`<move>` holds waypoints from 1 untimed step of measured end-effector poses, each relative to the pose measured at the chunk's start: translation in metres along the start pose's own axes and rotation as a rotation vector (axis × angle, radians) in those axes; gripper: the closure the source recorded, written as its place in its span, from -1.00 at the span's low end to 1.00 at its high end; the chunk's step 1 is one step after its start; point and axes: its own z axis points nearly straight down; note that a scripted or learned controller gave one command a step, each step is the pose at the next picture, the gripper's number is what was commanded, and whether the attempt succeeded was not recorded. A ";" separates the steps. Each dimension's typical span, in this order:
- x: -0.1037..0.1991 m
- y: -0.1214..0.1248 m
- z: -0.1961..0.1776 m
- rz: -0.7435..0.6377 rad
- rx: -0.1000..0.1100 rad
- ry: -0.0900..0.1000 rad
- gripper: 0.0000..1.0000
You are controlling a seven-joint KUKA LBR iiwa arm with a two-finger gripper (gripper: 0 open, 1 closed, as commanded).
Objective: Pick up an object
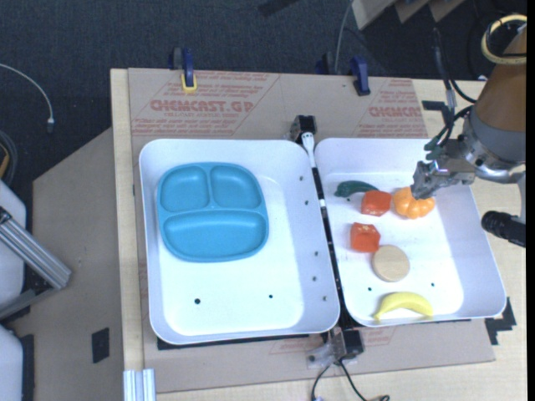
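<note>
We see the gripper (424,184) low in the right bin (468,286), at the orange pumpkin-like toy (414,205) toward that bin's far side. We cannot tell whether it grips anything. A blue divided plate (213,210) lies in the left bin (242,303).

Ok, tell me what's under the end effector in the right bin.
The end effector sits over an orange pumpkin-like toy in the right bin. The toy's top edge is covered by it, so contact cannot be judged.
</note>
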 end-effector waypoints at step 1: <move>0.054 -0.001 0.008 0.000 0.001 0.001 1.00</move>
